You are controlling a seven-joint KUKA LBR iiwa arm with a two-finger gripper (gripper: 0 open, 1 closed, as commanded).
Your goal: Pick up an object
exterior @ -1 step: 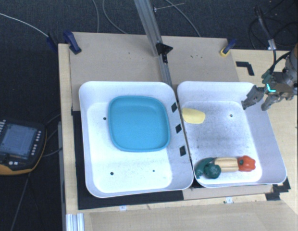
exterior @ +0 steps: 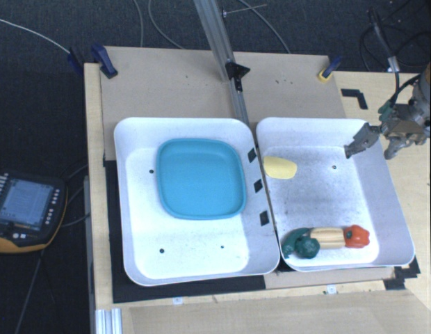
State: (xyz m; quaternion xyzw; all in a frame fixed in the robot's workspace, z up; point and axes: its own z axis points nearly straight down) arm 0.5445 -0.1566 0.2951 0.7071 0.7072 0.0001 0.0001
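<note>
The right bin (exterior: 382,186) holds a pale yellow lemon-shaped piece (exterior: 279,168) near its left wall. Along its front wall lie a dark green lumpy toy (exterior: 301,245), a tan cylinder (exterior: 327,238) and a red tomato-like piece (exterior: 356,236), side by side. My gripper (exterior: 374,143) hovers over the bin's far right corner, at the right edge of the view, well away from all of them. Its two dark fingers (exterior: 359,141) stand spread apart with nothing between them.
The left bin (exterior: 132,186) contains a square blue plate (exterior: 201,178). A metal pole (exterior: 219,30) rises at the back between the bins. Blue (exterior: 103,60) and yellow (exterior: 331,67) clamps grip the bench's far edge. A teach pendant (exterior: 24,207) lies on the floor at left.
</note>
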